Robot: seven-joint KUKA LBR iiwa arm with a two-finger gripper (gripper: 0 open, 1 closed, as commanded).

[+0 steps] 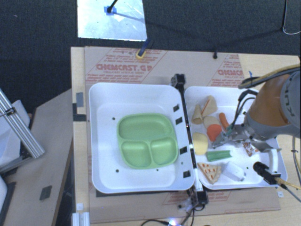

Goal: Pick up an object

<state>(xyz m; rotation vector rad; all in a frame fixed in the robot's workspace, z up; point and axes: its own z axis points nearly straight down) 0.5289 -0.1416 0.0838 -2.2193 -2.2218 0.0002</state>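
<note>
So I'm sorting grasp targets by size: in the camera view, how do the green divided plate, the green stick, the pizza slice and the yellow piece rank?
1. green divided plate, by far
2. green stick
3. pizza slice and yellow piece: too alike to rank

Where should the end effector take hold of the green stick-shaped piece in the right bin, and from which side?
Grip the green stick near its middle, coming from above, with the fingers closing across its short width. It lies flat, and its long axis runs almost left to right in the camera view. The yellow piece and the pizza slice sit close to its left end, so the middle probably gives more room.
</note>
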